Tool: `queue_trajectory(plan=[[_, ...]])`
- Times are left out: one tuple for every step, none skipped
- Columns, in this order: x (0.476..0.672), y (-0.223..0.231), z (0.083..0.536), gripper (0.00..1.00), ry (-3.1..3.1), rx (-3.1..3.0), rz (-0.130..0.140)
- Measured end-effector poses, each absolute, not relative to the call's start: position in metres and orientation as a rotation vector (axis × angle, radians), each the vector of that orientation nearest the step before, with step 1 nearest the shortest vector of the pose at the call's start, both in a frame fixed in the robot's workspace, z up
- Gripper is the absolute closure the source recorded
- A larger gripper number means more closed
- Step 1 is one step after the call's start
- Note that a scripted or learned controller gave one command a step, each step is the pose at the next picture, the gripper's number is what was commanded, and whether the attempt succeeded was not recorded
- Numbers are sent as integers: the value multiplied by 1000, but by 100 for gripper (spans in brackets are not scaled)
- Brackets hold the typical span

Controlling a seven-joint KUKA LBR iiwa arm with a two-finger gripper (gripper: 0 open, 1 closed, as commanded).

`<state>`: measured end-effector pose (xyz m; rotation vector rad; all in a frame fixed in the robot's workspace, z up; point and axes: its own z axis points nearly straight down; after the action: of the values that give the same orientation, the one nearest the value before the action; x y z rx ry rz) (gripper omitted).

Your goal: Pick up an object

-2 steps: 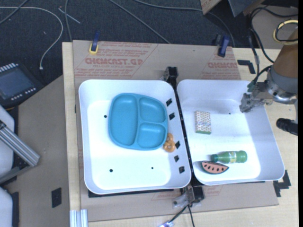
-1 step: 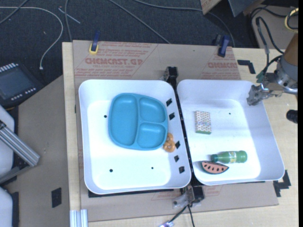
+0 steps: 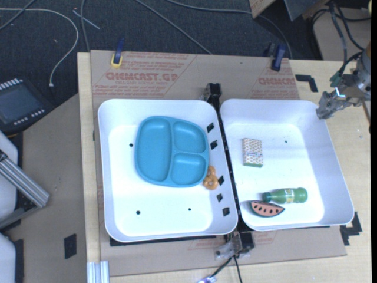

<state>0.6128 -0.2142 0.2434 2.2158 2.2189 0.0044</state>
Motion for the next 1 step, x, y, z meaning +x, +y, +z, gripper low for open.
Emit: queue_trajectory(plan=[[594,-160,251,100,2228,2218,1]])
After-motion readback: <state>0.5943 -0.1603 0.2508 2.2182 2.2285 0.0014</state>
